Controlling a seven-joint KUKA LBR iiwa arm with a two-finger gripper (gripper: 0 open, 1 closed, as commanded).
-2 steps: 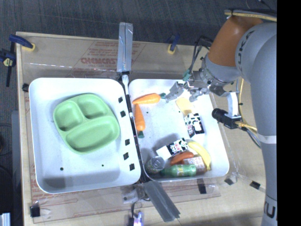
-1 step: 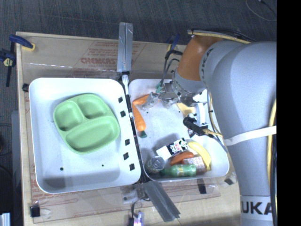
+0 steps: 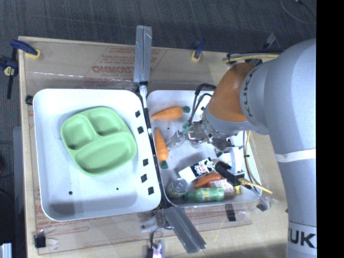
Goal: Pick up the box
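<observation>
Two shallow white bins are sitting side by side on the bench I am watching: the left bin (image 3: 48,198) and the right bin (image 3: 174,98). Reaching in from the right, the big grey arm with its orange band (image 3: 231,93) is covering much of the right bin, and its gripper (image 3: 189,133) is hanging low near that bin's middle. I am not making out from this angle how that gripper is set. Lying in the left bin is a pale green plastic plate with three compartments (image 3: 98,140). In the right bin I am seeing two orange carrots, one (image 3: 167,113) lying near the far wall and the other (image 3: 161,147) running along the left wall. A green plastic bottle (image 3: 207,195) is lying on its side against the near wall, with a silvery can (image 3: 177,187) just beside its left end. The small white and black printed box (image 3: 198,169) is resting on the bin floor just above the bottle, below the gripper and apart from it.
</observation>
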